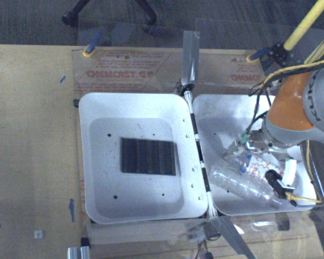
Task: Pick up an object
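Red lettering on the board (121, 73) is too blurred to read; pincer (247, 142) grip: cannot tell.

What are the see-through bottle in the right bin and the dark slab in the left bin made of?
The bottle looks like thin clear plastic: the white bin shows through it and it glints. The slab seems matt black, ribbed with lengthwise grooves, perhaps rubber or plastic; the view cannot settle which.

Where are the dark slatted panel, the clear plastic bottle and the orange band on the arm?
dark slatted panel (148, 156), camera view, middle of its ribbed face.
clear plastic bottle (243, 183), camera view, middle of its lying body.
orange band (291, 108), camera view, its upper curved face.
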You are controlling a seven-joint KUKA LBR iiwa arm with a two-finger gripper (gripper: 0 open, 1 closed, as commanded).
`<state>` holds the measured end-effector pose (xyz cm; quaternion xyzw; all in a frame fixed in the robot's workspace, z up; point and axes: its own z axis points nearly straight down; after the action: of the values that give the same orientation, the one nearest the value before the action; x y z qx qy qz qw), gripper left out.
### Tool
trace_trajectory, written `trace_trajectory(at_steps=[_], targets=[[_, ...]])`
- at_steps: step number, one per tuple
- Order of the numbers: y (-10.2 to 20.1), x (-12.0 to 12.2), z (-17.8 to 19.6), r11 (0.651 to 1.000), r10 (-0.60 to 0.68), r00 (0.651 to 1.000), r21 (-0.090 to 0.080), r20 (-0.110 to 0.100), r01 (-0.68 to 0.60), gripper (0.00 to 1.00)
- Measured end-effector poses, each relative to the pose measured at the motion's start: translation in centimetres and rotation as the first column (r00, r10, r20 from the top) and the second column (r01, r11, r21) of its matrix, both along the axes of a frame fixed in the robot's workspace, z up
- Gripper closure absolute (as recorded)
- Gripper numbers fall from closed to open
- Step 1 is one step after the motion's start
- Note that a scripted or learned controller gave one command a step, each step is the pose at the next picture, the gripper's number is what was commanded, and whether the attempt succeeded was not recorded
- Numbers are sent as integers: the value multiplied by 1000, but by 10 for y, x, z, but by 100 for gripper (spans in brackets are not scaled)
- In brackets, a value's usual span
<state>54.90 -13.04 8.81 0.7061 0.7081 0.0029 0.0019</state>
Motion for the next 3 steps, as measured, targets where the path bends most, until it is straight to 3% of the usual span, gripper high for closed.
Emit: trace_trajectory(at_steps=[1,2,3], targets=[[-26,-24,0,982,191,982,-1,2,-191,0],[-47,-67,0,977,211,977,-4,1,-211,0],[-48,-65,11,978,209,978,-8,7,-209,100]])
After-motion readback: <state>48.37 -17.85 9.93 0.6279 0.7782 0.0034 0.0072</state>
